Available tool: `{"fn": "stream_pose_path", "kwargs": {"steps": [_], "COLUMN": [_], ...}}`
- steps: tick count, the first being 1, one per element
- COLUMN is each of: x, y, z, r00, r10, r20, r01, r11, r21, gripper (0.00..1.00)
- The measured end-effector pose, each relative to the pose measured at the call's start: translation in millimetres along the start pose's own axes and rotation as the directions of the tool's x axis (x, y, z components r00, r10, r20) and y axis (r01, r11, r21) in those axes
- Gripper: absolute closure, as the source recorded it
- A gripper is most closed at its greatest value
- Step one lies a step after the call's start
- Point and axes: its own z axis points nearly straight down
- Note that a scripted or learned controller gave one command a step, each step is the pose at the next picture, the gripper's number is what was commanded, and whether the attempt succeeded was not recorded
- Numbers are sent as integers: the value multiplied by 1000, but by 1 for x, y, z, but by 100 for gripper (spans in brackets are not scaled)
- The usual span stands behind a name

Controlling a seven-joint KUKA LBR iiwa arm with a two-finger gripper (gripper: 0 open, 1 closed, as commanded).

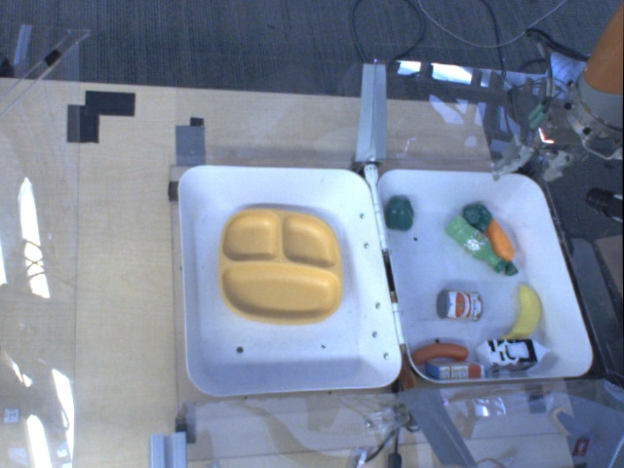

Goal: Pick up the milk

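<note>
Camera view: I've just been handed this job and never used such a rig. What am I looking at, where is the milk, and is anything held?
One fixed camera looks down at a slant on two shallow white bins. The grey arm with its orange band reaches in at the upper right; its end effector hangs over the right bin's far rim, nothing visibly held. The left bin holds a yellow divided tray. The right bin holds the milk carton, lying at the near edge, beside a banana, a can, a carrot and other toy food.

Milk (511, 353) lying near right bin (556, 224) front edge; gripper (527, 156) beyond far rim.
</note>
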Motion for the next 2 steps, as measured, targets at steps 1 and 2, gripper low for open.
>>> {"fn": "stream_pose_path", "kwargs": {"steps": [1, 2], "x": [-6, -6], "y": [-59, -146], "z": [-164, 6], "r00": [1000, 997], "r10": [-17, -78], "r20": [2, 0], "r01": [17, 78], "r11": [1000, 997], "r21": [-4, 2], "gripper": [0, 0]}}
